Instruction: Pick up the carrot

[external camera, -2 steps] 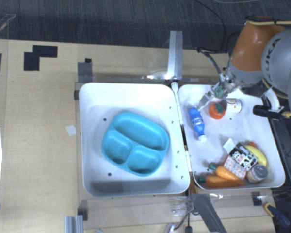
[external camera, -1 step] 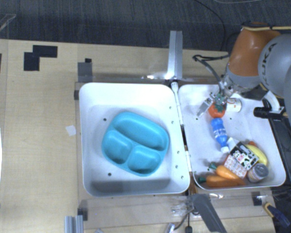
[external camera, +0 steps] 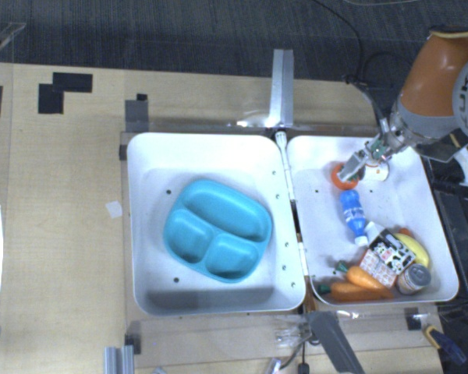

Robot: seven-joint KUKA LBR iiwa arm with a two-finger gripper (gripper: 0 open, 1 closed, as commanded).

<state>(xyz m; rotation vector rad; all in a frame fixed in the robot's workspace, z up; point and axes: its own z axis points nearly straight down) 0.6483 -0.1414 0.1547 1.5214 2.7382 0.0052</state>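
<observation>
Gripper [external camera: 357, 164] upper right of frame, over right bin [external camera: 421, 209], beside an orange ring [external camera: 345, 177]; open or closed, impossible to tell. Carrot [external camera: 359, 288] lower right, along bin's near wall.

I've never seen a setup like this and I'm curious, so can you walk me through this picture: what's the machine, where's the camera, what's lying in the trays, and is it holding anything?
The picture comes from one camera fixed above a bench, looking down at a slant. The grey and orange shape at the upper right is a robot arm. At its tip is the claw, the part meant to grasp things.

On the bench sit two shallow white bins. The left bin holds a blue divided plate. The right bin holds small items: an orange ring-like piece just beneath the claw, a blue and white bottle, and a pile in the near corner with a carrot, a banana, a patterned box and a small can.

I cannot tell whether the claw grips anything. The carrot lies apart from it.
</observation>
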